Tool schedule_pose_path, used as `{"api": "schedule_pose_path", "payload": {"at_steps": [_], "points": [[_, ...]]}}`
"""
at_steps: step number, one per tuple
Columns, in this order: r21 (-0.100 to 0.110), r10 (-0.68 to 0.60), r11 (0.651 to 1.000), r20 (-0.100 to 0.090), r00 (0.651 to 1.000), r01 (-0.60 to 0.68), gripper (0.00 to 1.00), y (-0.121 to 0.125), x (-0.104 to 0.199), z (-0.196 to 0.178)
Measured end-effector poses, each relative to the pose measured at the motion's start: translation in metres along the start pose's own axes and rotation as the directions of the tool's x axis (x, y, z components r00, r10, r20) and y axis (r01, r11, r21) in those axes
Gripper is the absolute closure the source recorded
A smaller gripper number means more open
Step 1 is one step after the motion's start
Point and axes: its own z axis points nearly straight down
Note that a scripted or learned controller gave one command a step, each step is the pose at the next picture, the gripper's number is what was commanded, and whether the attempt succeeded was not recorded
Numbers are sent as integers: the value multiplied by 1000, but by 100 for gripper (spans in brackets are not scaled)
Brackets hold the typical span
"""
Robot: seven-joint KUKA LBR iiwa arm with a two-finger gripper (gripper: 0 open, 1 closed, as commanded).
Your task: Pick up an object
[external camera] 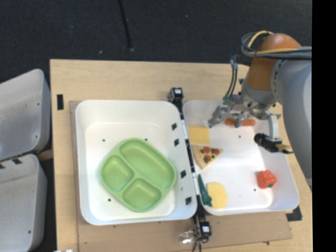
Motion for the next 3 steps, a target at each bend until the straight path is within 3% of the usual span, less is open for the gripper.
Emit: {"api": "schedule_pose_path", "payload": {"at_steps": [1, 3], "points": [[-5, -2, 1000, 3, 1000, 2, 100, 1, -1, -14], [-14, -2, 1000, 0, 1000, 2, 100, 9, -7, -132]]}}
